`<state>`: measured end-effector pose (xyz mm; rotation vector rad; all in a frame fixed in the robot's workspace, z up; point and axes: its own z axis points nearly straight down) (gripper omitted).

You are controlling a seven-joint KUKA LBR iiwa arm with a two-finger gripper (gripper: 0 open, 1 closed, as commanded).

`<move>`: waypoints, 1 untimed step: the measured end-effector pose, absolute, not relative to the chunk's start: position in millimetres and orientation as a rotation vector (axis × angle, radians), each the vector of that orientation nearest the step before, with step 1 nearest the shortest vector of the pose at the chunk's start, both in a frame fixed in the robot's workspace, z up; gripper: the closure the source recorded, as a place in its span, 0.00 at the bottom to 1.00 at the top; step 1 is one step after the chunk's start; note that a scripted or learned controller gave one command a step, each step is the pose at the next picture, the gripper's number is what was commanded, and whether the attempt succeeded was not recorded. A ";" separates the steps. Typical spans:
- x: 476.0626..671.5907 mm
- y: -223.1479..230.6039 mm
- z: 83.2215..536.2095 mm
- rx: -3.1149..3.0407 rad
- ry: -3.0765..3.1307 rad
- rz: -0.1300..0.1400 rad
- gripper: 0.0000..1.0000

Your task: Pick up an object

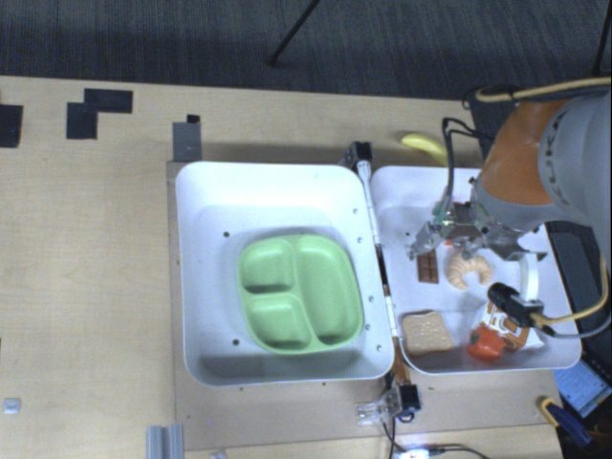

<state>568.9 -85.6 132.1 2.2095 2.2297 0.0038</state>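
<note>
**Arm over right bin, nothing visibly grasped**

Gripper [457, 240] low in the right white bin [402, 194]; can't tell jaws' state. Tan croissant-shaped piece [469, 272] just below it, brown rectangular block [427, 268] beside. Tan bread-slice square [426, 332] and red-orange toy [490, 340] at bin's front. Green divided plastic tray [299, 293] in left white bin [206, 256].

White bins [206, 218]; pale green divided plate [299, 293]. Tan croissant [469, 272], dark brown bar [427, 268], speckled beige bread slice [426, 332], yellow banana [422, 144]. Arm [550, 161] grey, orange-banded. Light wood bench [86, 285].
</note>
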 end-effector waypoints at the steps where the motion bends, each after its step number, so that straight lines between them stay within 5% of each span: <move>1: 614.4 -83.2 85.6 2.213 2.225 0.005 0.00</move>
